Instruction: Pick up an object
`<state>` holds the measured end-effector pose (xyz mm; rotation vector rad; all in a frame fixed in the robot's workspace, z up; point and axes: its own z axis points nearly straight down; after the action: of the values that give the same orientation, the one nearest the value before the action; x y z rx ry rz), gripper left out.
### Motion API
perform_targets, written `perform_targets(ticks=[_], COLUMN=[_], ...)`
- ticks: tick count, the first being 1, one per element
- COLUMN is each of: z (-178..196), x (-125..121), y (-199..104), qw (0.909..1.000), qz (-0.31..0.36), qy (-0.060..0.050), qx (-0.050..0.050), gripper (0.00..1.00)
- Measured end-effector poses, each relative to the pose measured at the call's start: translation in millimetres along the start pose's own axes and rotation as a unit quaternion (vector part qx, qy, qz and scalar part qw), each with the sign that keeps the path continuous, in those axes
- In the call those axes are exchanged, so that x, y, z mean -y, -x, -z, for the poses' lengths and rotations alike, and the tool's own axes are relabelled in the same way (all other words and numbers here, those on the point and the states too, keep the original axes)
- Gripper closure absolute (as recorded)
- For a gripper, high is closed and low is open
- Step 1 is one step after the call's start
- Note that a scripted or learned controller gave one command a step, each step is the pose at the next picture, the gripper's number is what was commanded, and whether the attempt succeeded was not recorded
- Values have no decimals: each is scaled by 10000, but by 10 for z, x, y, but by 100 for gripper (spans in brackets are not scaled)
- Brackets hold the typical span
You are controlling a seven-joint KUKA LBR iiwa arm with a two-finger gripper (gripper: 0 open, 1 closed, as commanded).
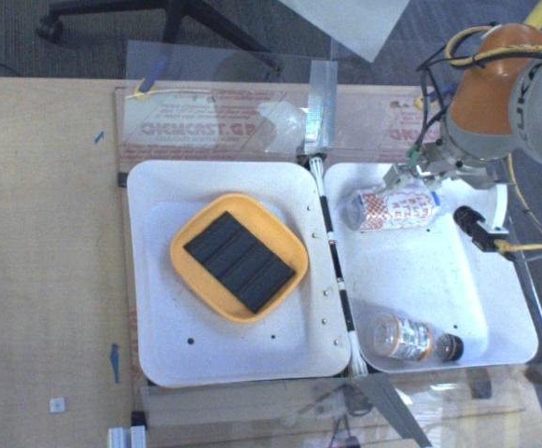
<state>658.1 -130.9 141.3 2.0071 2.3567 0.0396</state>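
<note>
Red-patterned packet [396, 209] lies at the right bin's [494, 325] far edge; tool [412, 172] hovers beside it, approaching; finger state unclear; next, descend squarely.

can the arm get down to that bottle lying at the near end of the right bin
Probably yes. The bottle lies on its side in the right bin with nothing on top of it, apart from the red-and-white package where the gripper is.

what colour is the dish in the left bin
Yellow-orange, with a dark ribbed pad on it; the camera view shows the dish.
</note>
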Motion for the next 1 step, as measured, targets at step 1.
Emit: perform_targets(ticks=[1], z=[-16], x=[17], y=[33], qw=[10000], qz=[44], qy=[22], qx=[10], gripper=[0])
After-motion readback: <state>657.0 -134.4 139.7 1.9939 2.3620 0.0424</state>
